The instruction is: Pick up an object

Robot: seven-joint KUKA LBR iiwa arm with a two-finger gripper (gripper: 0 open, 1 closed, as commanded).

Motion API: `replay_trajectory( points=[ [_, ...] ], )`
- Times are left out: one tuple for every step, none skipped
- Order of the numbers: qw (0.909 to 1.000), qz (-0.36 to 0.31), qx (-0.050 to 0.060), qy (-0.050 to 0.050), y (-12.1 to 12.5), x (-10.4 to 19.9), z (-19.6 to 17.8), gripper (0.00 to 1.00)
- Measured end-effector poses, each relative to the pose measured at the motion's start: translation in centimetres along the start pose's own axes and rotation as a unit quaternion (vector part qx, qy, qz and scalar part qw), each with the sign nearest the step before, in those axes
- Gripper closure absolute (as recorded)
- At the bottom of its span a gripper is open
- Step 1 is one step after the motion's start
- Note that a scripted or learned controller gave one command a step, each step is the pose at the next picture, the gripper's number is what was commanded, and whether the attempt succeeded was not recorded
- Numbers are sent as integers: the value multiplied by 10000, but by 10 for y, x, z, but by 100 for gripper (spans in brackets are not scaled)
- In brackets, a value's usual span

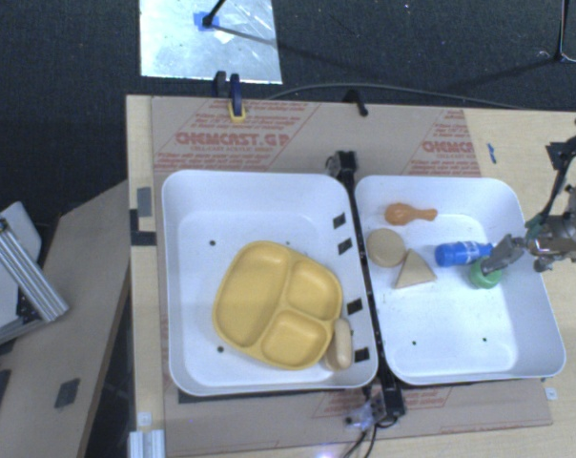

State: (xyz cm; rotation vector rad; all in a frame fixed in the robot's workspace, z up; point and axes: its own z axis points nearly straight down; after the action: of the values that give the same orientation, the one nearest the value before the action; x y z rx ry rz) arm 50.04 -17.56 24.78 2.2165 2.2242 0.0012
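Note:
The right bin (pixel 460 351) holds several small things near its upper half. An orange gourd-shaped piece (pixel 409 214) lies at the back. A round tan disc (pixel 385 247) and a tan wedge (pixel 415 270) sit beside the divider. A blue bottle-like object (pixel 461 253) lies on its side, with a green round object (pixel 483 277) just right of it. My gripper (pixel 499 259) reaches in from the right edge and hangs low over the green object, its tip touching or just above it. I see nothing held in it.
The left bin (pixel 202 208) carries a yellow divided plate (pixel 278 303) with a beige bread-like piece (pixel 340 343) at its lower right corner. A black divider strip (pixel 360 284) runs between the bins. The front of the right bin is bare white floor.

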Motion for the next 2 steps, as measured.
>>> replay_trajectory(
  points=[
    [10000,11,14,6,-3,0,42,0],
    [10000,13,17,7,-3,-3,85,0]
  ],
)
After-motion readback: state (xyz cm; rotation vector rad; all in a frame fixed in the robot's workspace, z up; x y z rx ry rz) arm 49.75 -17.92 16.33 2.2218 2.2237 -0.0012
